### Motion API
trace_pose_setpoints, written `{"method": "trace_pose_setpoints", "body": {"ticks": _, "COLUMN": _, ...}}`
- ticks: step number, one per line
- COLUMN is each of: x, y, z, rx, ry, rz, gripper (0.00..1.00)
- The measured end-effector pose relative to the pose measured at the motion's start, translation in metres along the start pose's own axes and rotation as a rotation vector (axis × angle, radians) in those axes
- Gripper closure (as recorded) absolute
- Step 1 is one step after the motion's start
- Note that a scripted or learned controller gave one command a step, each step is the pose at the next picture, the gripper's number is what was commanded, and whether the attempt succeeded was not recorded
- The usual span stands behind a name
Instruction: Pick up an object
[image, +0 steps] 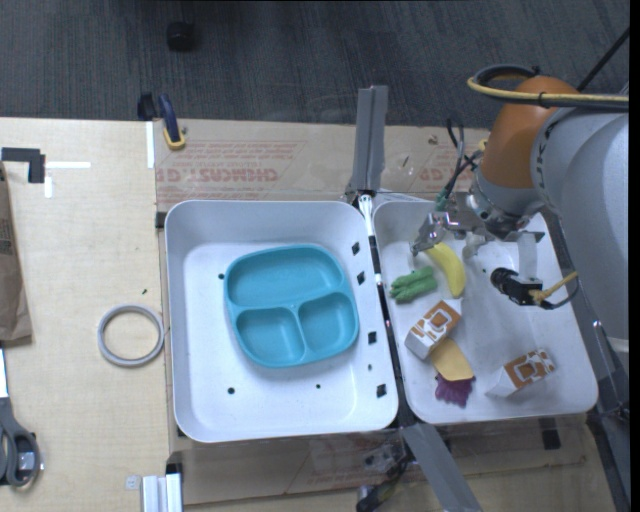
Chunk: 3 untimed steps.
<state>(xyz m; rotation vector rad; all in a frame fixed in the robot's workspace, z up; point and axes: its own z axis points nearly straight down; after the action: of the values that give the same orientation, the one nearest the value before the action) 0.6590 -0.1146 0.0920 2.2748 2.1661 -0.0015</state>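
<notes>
My gripper (447, 233) hangs over the far part of the right bin (560, 395), just above the top end of a yellow banana (449, 268). The banana lies on the bin floor, and nothing shows between the fingers. A green toy (412, 285) lies to the banana's left. Nearer the front sit a small white and orange carton (433, 328), a yellow wedge (453, 360), a purple piece (455, 391) and a second white and orange carton (526, 371).
The left bin (190, 330) holds a blue divided plate (291, 305). A roll of tape (131, 334) lies on the bench to the left, with scissors (15, 450) at the front left corner. A grey post (369, 140) stands behind the bins.
</notes>
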Motion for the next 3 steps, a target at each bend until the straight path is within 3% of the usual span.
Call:
{"method": "trace_pose_setpoints", "body": {"ticks": 1, "x": -0.013, "y": -0.017, "z": 0.000, "rx": 0.001, "ry": 0.000, "rz": -0.078, "gripper": 0.00}}
{"method": "trace_pose_setpoints", "body": {"ticks": 2, "x": -0.015, "y": -0.017, "z": -0.009, "rx": 0.004, "ry": 0.000, "rz": -0.076, "gripper": 1.00}}
{"method": "trace_pose_setpoints", "body": {"ticks": 3, "x": 0.046, "y": -0.002, "z": -0.100, "rx": -0.001, "ry": 0.000, "rz": 0.055, "gripper": 1.00}}
